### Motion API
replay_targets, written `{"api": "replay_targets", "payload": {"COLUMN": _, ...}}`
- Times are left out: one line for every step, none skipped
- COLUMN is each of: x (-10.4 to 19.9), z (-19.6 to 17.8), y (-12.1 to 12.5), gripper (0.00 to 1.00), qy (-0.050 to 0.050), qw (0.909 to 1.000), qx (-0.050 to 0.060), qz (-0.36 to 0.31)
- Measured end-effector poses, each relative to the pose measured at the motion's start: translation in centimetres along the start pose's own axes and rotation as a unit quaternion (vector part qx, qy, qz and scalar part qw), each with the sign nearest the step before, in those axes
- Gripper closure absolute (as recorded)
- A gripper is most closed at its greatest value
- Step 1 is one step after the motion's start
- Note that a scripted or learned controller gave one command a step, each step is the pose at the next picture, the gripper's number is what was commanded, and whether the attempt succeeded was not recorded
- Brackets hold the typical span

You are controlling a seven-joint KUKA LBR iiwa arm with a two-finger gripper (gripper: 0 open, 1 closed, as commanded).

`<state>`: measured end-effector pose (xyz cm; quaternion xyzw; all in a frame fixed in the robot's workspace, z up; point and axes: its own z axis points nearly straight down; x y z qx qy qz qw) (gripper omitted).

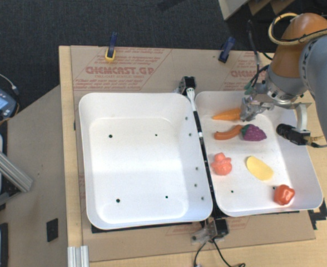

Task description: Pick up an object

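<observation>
The carrot (227,115) lies in the right bin (297,196), near its far edge, with its long axis running left to right across the view; the thick end points right, toward the claw (249,111), and the tip points left toward the divider between the bins. The claw sits low at that right end, touching or just above it, so the coming grasp depends on closing across the carrot's short width there. Whether its fingers are spread or closed cannot be told. Just nearer the camera lie a curved orange pepper (228,133) and a purple grape bunch (253,133). Further out are a pink toy (221,164), a yellow piece (259,168) and a red pepper (284,194).
</observation>
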<state>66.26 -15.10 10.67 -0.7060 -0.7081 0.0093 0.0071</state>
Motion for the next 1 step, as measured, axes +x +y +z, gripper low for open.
{"api": "replay_targets", "payload": {"x": -7.26, "z": 2.39, "y": -2.28, "gripper": 1.0, "qy": 0.002, "qw": 0.9999, "qx": -0.01, "qz": 0.004}}
